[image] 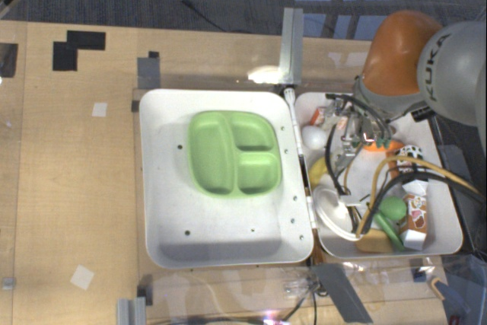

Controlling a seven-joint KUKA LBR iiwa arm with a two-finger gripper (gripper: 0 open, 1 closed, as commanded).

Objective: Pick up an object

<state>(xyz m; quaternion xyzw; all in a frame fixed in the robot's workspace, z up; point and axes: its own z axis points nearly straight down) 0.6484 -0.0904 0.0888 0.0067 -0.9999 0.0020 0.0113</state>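
My gripper [351, 139] hangs over the middle of the right bin [449, 236], below the orange wrist band, with cables looping around it. Directly under and beside it lie a white egg-shaped ball [313, 138], an orange piece [374, 149] and a yellow object [318, 173]. Toward the front of this bin are a white ladle or spoon [333, 211], a green ball-like toy [393, 208], a tan block [373, 242] and a small carton [415, 213]. I cannot make out anything held.
The left bin [163, 164] holds a green divided plate [233, 152]. A metal post [292, 49] stands at the back between the bins. Black marks [76, 48] lie on the wooden bench at far left.
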